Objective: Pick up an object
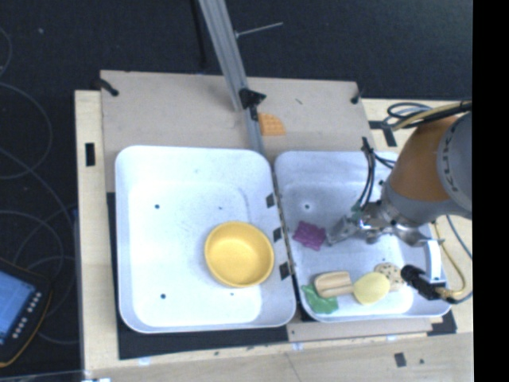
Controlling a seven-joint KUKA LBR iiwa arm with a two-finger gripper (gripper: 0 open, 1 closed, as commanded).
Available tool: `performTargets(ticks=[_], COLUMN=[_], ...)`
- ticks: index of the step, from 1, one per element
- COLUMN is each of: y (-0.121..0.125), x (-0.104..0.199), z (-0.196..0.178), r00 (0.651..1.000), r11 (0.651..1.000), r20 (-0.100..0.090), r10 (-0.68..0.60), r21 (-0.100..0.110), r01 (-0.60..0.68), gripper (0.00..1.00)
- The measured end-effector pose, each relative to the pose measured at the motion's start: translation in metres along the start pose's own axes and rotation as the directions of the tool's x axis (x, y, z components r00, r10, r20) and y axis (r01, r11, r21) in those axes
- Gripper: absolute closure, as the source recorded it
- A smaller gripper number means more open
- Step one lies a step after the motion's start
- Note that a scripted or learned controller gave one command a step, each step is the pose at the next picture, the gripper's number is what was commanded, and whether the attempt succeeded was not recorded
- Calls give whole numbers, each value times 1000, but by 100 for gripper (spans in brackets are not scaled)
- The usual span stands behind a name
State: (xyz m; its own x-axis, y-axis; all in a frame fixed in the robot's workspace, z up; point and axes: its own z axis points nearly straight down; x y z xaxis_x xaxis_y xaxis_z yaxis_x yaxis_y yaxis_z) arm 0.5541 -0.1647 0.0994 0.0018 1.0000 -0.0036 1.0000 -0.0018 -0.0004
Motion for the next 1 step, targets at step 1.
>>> performTargets(ticks=[1], y=[2], x=[0], z=[-13], r00=[1000], r11=[1000], r20=[-3], r10=[5], r21=[-6], r01=[-5], gripper=[100])
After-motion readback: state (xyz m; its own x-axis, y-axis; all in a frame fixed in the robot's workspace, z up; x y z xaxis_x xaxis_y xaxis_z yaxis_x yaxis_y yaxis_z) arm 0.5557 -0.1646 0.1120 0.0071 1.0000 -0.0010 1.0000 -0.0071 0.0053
